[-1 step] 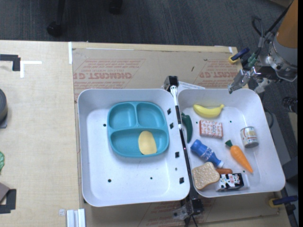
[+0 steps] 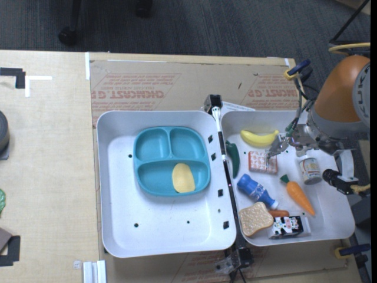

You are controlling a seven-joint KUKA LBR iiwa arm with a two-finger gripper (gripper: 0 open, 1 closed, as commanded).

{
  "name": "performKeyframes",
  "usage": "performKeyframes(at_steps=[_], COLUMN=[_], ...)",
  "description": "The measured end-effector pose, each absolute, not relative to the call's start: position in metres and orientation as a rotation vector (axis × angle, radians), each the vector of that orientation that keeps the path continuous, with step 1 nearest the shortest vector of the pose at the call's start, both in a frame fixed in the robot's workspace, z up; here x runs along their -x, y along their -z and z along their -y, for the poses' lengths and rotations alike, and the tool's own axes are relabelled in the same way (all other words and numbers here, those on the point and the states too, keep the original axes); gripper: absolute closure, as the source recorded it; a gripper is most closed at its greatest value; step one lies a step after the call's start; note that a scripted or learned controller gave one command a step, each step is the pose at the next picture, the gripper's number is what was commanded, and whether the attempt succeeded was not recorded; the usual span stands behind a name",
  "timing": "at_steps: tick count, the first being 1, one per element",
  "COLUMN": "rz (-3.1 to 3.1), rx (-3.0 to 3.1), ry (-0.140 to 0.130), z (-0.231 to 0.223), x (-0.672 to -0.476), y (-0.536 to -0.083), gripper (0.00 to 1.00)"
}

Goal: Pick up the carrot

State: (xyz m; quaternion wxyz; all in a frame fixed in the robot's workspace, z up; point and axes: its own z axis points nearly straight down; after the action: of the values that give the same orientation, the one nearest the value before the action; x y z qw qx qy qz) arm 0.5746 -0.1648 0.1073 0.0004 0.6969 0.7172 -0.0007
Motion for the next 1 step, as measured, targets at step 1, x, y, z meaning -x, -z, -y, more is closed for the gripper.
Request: performKeyframes(at_steps=[1], rz=[-2.55], rx=[-1.835], ry=[0.0], z=[0.1811], x=[-0.5191], y=[-0.0922], gripper=[0.0])
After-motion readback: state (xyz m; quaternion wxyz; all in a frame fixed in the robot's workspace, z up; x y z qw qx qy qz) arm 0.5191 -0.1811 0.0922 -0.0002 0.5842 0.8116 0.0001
